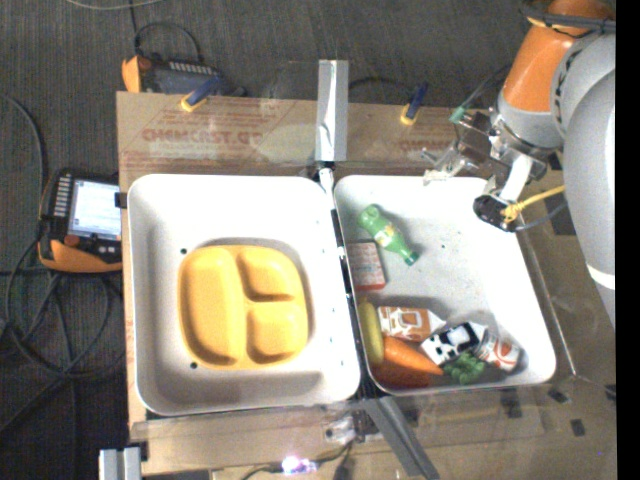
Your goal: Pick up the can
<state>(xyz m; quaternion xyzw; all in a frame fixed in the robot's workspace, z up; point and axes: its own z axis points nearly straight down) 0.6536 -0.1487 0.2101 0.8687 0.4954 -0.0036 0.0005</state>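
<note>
The can (499, 352) is small, red and white, and lies on its side in the front right corner of the right bin (470, 253). It rests against a black-and-white patterned item (453, 340). My gripper (446, 166) hangs over the bin's back right rim, far from the can, at the end of the grey arm with the orange band (537, 63). Nothing shows in the gripper.
A green bottle (387, 233), a red-and-white packet (365, 264), a banana (371, 330), a brown carton (409, 321), a carrot (408, 358) and a green item (462, 370) share the right bin. The left bin (160, 218) holds a yellow divided tray (245, 301).
</note>
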